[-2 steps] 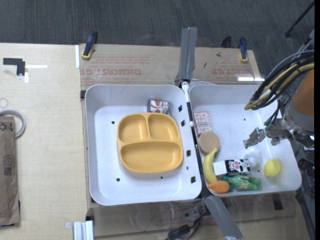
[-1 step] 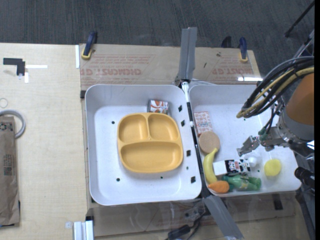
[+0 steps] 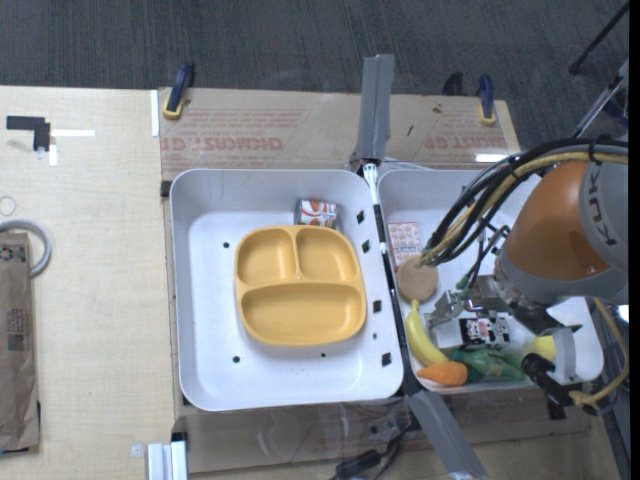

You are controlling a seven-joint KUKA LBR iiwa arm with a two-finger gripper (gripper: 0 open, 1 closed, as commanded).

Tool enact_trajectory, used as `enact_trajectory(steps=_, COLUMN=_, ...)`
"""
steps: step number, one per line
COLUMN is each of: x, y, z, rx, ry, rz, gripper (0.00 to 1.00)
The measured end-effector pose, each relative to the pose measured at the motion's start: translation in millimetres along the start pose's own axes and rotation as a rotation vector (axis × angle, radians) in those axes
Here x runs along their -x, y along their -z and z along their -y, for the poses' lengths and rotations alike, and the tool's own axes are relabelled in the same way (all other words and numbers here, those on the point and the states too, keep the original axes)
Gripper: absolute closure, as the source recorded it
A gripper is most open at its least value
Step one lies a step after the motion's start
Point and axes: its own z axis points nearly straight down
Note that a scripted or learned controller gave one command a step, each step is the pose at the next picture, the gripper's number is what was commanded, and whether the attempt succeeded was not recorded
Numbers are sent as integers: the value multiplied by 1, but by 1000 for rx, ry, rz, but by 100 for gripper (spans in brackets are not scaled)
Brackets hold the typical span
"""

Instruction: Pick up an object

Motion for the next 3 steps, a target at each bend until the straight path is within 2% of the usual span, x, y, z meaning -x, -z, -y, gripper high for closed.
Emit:
enact_trajectory(steps=1, x=0, y=0, z=0, rx=0, ry=0, rz=0, gripper=0)
enact_trajectory(steps=2, x=43, y=52, z=-5, rx=2, ry=147, rz=1, gripper=0)
enact_trajectory(steps=3, x=25, y=41, z=-12, rx=2, ry=327, rz=1, gripper=0)
